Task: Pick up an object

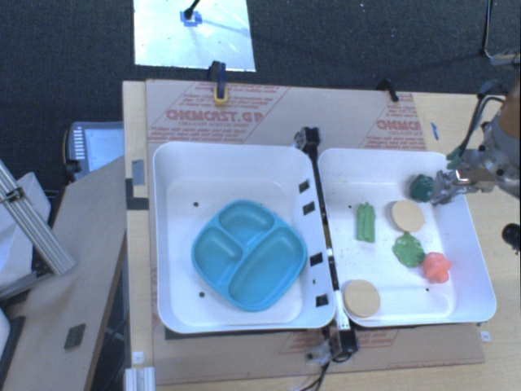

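My gripper (438,188) hangs over the far right corner of the right bin (464,300). A dark green lump (421,188) sits right at its tip, and I cannot tell whether it is gripped or just lies beneath. Also in this bin are a green ridged piece (365,221), a tan disc (407,216), a light green leafy lump (409,251), an orange-pink piece (437,268) and a second tan disc (361,298) at the front left corner.
The left bin (175,218) holds a blue divided plate (248,253). A black divider (317,218) runs between the bins. Both bins rest on a cardboard sheet (244,112), with a pale panel (191,23) beyond it.
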### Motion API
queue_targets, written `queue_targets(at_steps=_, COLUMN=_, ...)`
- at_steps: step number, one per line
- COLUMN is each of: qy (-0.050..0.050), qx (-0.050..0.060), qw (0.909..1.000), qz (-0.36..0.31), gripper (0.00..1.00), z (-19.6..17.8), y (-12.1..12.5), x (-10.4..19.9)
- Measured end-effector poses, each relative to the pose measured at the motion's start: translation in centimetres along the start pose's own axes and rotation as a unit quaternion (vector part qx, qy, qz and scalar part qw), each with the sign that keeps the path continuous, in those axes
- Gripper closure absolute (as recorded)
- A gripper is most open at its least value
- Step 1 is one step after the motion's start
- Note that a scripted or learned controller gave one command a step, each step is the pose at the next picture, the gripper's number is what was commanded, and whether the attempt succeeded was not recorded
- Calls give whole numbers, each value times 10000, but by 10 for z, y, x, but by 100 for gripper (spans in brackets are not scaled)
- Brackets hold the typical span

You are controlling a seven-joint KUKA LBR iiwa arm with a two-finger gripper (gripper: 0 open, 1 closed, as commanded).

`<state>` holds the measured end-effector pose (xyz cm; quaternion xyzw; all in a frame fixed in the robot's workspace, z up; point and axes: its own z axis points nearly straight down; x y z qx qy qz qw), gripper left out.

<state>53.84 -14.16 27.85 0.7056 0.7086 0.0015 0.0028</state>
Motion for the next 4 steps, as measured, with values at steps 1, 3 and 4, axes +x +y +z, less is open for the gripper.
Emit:
queue_targets(at_steps=1, qy=11, qx=15, qw=10000, qz=-21, gripper=100, z=6, y=12, x=61)
queue_targets(at_steps=3, qy=10, qx=19, qw=10000, qz=-13, gripper=100, z=38, y=43, x=158)
queue_targets(at_steps=4, qy=15, qx=19, qw=10000, qz=-20, gripper=100, z=35, y=48, x=212)
